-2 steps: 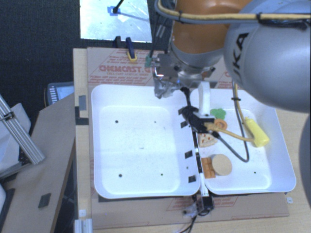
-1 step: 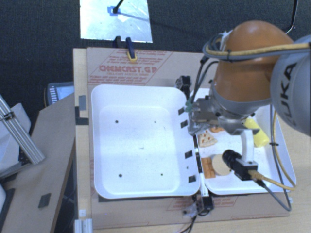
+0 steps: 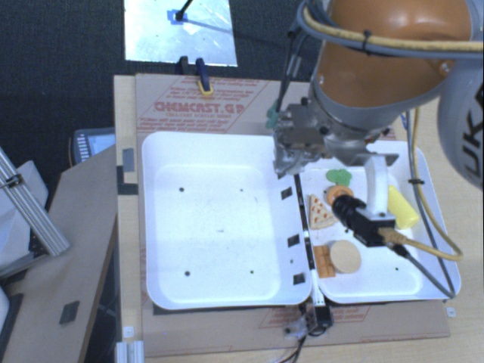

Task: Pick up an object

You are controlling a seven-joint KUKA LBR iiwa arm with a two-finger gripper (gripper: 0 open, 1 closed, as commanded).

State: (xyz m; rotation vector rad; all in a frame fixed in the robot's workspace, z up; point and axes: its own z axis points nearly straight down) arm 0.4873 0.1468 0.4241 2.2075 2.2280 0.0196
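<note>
My gripper hangs over the far end of the divider between the two bins, under the big orange wrist. The right bin holds several small items. A green piece and an orange piece lie just right of the gripper. A pizza-slice toy sits below them by the divider. Toward the bin's right side lies a yellow piece. A round tan disc and an orange cracker-like piece sit near the front. Nothing shows between the fingers.
The left bin is a white tray with small dark dots. Black clips line the divider. A cardboard sheet lies under the bins, with a shiny plate behind it. A grey rail stands at far left.
</note>
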